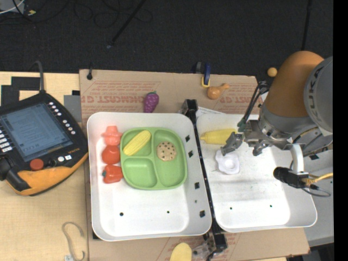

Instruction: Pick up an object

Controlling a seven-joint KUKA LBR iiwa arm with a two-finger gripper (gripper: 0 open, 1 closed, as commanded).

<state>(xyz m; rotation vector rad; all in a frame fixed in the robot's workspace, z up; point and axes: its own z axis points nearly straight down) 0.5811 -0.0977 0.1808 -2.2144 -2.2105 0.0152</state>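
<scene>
My gripper (pixel 246 147) hangs over the upper middle of the right bin (pixel 272 211), its two fingers spread open with nothing between them. A white cup-like object (pixel 228 163) lies just below and left of the left fingertip (pixel 232 144). A yellow banana-like piece (pixel 217 137) rests against the bin's left wall, just left of the gripper. In the left bin (pixel 141 216) a green divided plate (pixel 147 174) carries a yellow corn cob (pixel 136 141) and a cookie (pixel 166 151). Red and pink toy pieces (pixel 111 155) lie to the plate's left.
Behind the bins, on the cardboard, sit a purple grape bunch (pixel 151 101) and an orange toy (pixel 216 91). A teach pendant (pixel 38 140) lies on the bench at the left. A yellow object (pixel 181 251) sits below the bins. A black cable end (pixel 291 176) hangs at the gripper's right.
</scene>
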